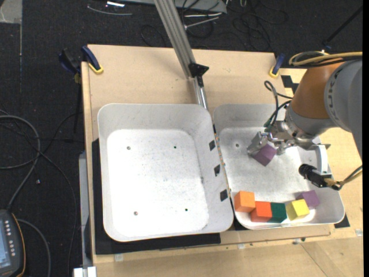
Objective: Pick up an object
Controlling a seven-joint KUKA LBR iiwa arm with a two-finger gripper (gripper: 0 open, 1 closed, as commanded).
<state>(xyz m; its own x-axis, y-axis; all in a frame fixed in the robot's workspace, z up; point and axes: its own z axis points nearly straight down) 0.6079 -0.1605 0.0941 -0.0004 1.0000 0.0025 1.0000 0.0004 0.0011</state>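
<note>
The gripper [266, 147] hangs over the middle of the right bin [242, 120], its two fingers pinching a purple block [265, 154]; the block sits tilted between the fingers, apparently above the bin floor, though whether it has fully left the floor cannot be told from this angle. Behind the fingers the wrist runs up and to the right into the grey arm [340, 100], which carries its orange band [308, 91] just above the wrist; the arm leans in from the right side of the bench [144, 74] with the wrist angled down and to the left; dark and pale cables loop around the wrist, and a black fitting [311, 175] sticks out below it over the bin.

Along the near edge of the same bin lies a row of blocks: an orange block [244, 200], a red block [263, 210], a green block [279, 212], a yellow block [297, 208] and a second purple block [311, 198], each touching its neighbour. The left bin [115, 117] lies just beside the right one.

No brand, label or readable writing can be made out on the arm, the bins or the blocks.
</note>
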